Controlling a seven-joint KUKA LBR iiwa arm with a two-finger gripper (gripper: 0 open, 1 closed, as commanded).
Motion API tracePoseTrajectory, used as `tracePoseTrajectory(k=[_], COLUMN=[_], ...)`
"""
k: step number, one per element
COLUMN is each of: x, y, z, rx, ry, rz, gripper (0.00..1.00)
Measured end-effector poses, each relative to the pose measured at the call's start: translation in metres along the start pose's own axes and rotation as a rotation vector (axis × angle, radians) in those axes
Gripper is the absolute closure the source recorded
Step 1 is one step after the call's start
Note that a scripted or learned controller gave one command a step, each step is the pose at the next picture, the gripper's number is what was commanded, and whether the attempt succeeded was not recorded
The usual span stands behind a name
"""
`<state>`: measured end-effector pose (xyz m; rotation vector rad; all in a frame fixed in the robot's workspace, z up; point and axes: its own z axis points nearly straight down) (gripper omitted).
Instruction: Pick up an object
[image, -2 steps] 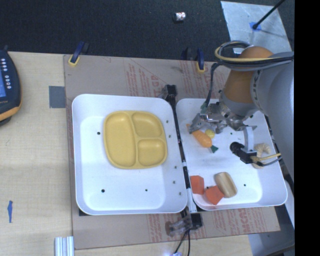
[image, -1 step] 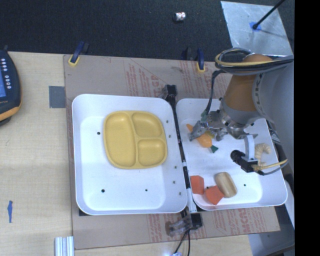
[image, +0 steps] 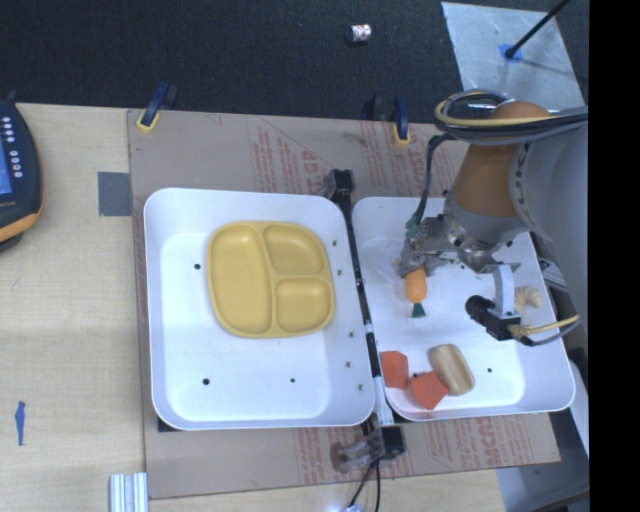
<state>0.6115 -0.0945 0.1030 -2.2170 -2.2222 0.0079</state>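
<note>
A small orange carrot (image: 415, 288) with a green tip lies in the right bin (image: 540, 395), near its upper left part. My gripper (image: 418, 262) hangs straight over the carrot's orange end, touching or almost touching it. The wrist hides the contact. Two red blocks (image: 428, 390) and a tan bread roll (image: 452, 368) lie close together near the right bin's front edge.
The left bin (image: 180, 400) holds a yellow divided plate (image: 270, 277). A small cream piece (image: 528, 297) lies at the right bin's right side, beside a black fitting (image: 488, 317) and a yellow cable (image: 548, 326) on the arm. A handheld controller (image: 12, 170) rests at the bench's far left.
</note>
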Motion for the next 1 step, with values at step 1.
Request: tracePoseTrajectory(k=[1], x=[0.0623], y=[-0.0234], z=[-0.0983], rx=[-0.009], ry=[0.004], rz=[-0.007], gripper=[1.0])
